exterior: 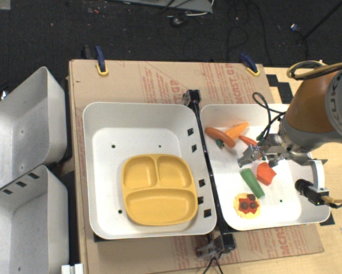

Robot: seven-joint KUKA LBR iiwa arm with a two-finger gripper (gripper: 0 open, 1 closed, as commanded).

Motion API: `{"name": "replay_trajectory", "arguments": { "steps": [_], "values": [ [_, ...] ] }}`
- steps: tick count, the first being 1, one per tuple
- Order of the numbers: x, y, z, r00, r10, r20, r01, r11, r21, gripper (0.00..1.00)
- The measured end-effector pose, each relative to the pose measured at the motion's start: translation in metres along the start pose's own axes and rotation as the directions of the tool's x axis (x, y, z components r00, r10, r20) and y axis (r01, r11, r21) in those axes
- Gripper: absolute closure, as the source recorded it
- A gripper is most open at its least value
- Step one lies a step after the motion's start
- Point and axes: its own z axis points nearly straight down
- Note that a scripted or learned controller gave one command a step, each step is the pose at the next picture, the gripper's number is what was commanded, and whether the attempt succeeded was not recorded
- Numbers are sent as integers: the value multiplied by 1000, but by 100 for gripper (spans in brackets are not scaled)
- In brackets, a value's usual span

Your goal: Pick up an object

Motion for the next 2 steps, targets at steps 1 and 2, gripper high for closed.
{"name": "replay_trajectory", "arguments": {
  "steps": [1, 2],
  "values": [
    [1, 1, -13, 1000, -1, 1, 1, 1000, -4, 100],
    [6, 2, -57, 1000, -5, 1, 5, 1000, -9, 100]
  ]
}}
